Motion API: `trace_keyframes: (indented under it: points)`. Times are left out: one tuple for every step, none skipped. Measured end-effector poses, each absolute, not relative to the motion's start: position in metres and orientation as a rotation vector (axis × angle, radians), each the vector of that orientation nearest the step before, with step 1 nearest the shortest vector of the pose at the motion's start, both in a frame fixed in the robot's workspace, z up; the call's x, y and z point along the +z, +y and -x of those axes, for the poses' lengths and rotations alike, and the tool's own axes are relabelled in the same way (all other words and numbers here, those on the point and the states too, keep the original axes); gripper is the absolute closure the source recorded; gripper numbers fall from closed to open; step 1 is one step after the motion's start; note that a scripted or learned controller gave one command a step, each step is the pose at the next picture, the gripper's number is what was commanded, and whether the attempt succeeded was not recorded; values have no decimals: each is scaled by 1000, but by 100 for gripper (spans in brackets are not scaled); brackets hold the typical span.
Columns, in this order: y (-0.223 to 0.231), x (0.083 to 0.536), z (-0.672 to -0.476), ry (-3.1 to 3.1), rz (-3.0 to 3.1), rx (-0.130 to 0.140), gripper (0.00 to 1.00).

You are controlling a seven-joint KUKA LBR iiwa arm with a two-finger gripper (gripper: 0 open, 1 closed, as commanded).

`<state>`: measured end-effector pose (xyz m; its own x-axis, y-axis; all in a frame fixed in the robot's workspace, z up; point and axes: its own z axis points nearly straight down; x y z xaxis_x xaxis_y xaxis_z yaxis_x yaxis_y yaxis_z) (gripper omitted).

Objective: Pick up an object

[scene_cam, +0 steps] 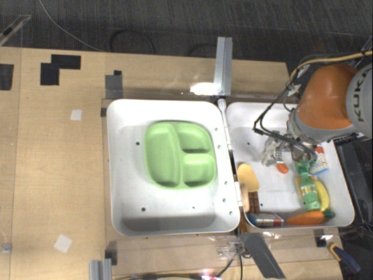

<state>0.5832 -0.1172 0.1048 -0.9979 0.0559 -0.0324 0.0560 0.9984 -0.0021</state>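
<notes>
Now I am seeing one green divided plate (178,154) lying in the left bin (125,214). In the right bin (245,127), one wooden spoon (249,182) is resting by the left wall, one carrot (304,218) along the near wall, one banana (319,192) beside it. The gripper (278,150) is hovering near a small orange piece (282,168); I cannot tell its opening.
</notes>
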Motion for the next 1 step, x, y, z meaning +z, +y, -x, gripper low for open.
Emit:
trace_keyframes:
  points:
    - [-179, 278, -594, 3114, -151, -8, 100]
